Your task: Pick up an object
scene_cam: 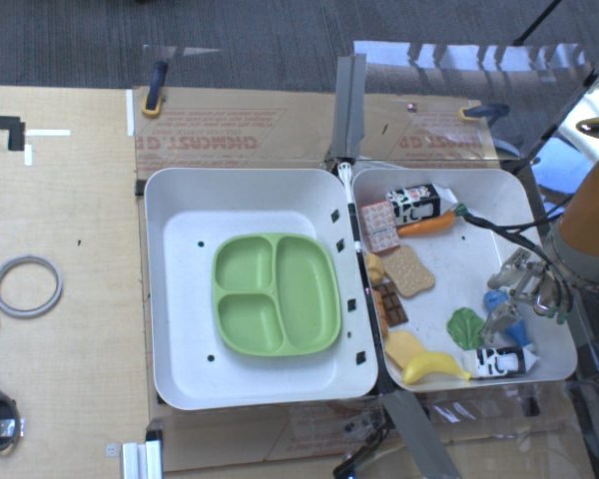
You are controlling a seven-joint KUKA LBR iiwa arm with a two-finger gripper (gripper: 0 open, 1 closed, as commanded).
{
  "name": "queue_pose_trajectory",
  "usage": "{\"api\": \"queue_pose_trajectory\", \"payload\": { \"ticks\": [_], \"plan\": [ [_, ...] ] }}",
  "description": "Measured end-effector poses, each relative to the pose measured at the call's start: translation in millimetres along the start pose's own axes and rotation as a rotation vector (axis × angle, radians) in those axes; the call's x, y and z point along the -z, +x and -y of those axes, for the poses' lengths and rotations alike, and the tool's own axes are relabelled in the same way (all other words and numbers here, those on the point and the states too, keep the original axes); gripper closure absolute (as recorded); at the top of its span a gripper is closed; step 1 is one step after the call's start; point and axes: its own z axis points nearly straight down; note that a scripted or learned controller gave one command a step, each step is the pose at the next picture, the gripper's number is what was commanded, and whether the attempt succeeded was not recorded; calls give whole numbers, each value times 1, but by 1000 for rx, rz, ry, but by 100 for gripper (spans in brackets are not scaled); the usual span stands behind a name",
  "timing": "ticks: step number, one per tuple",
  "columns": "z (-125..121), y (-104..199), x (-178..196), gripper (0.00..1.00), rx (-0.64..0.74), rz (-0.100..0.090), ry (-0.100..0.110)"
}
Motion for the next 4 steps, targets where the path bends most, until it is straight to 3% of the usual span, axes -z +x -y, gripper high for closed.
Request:
{"api": "queue_pose_trajectory", "payload": {
  "ticks": [1, 2, 4],
  "plan": [
    [11, 26, 4, 0, -125, 17, -6],
    [11, 22, 0, 0, -275, -1, 0],
    [13, 26, -1, 0, -476, -2, 1]
  ]
}}
